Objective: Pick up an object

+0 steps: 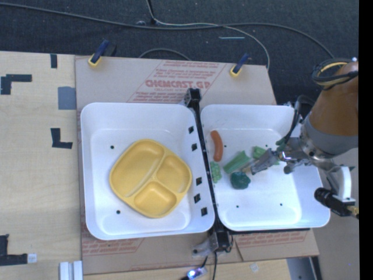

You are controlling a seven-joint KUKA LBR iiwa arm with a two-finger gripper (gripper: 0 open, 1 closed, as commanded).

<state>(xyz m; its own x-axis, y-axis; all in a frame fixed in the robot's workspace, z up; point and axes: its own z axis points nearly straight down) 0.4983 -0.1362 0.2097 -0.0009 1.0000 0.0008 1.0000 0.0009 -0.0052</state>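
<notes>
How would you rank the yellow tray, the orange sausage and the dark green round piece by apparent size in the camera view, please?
1. yellow tray, by far the largest.
2. orange sausage.
3. dark green round piece, close to the sausage; that order is unsure.

Two white bins [93, 156]; one yellow divided plate [150, 178]; one orange sausage [217, 145]; four green pieces [236, 161].

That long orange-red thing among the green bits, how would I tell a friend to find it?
Look in the right white bin, near its left wall beside the divider. The orange sausage-shaped piece lies there, above the green pieces. It is the only orange item there, long and rounded, while its neighbours are all green.
</notes>
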